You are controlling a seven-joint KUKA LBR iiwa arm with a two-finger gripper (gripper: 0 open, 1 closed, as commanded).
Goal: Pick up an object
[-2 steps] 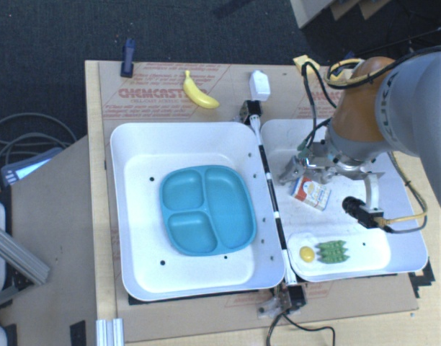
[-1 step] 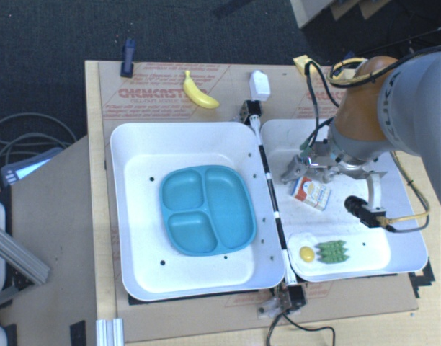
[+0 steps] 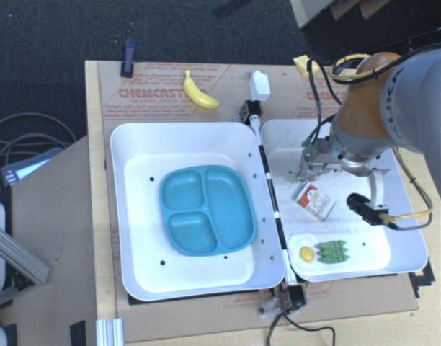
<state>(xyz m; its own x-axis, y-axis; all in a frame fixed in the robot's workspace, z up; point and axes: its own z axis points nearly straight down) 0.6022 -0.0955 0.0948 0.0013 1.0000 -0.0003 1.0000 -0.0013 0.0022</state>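
Dark carpet around the bench; right bin [image 3: 404,254] holds a small carton [image 3: 315,201], just below the gripper [image 3: 312,166], mid-bin. Can't tell the claw's state. Carton looks light, stiff, crushable; take it across the flat sides. Blue tray [image 3: 206,209] fills left bin [image 3: 134,193].

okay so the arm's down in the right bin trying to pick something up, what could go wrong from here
1. The gripper sits above and left of the small red and white carton, not over it, so closing there would likely catch nothing.
2. It is close to the right bin's left wall and the divider; a sideways move could knock them.
3. The yellow piece and green piece lie together on a white plate, so grabbing one could shove the other.
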